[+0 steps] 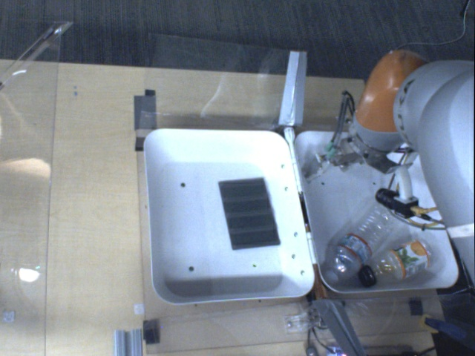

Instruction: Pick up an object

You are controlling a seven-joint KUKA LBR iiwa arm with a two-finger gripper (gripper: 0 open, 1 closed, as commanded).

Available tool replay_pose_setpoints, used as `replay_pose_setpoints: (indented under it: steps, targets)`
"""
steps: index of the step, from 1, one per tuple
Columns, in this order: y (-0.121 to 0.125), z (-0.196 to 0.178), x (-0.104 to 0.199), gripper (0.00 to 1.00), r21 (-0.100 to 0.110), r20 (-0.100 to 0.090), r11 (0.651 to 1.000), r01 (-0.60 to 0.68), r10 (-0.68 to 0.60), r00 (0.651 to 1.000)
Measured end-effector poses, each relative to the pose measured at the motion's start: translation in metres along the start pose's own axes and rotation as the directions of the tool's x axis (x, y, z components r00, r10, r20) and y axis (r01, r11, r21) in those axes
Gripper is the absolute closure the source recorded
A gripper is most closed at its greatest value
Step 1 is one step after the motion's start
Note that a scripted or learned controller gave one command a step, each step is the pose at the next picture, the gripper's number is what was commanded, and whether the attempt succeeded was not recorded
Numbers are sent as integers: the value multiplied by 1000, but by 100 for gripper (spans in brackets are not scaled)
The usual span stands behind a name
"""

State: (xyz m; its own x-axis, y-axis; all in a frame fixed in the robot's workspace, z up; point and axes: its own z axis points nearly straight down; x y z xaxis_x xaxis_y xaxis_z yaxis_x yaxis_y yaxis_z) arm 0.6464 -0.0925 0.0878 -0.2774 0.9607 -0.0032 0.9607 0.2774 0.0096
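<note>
My gripper (332, 159) hangs low over the far left corner of the right bin (343, 202), below the arm's orange band (384, 89). Nothing shows between it and the bin floor. Two plastic bottles lie at the near side of that bin: a clear one (361, 242) and one with an orange label (401, 259), with a black cap (367, 276) between their ends. They lie well apart from the gripper, towards the front. A black ridged slab (249, 213) lies flat in the middle of the left bin (182, 221).
The grey arm (441, 132) covers the right side of the right bin. A metal post (293, 87) rises behind the wall between the bins. A clear plastic sheet (30, 176) lies over the bench at the left.
</note>
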Motion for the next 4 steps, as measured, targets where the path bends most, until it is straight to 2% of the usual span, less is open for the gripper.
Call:
replay_pose_setpoints:
  steps: [1,2,3,4]
  targets:
    - [-76,-47,-3,0,4,-1,1000,-24,24,1000]
    - [-69,-31,-39,0,4,0,999,43,-43,999]
    - [-126,-3,-31,0,-2,2,996,94,-94,996]
    - [-145,-4,16,0,-7,7,975,222,-222,975]
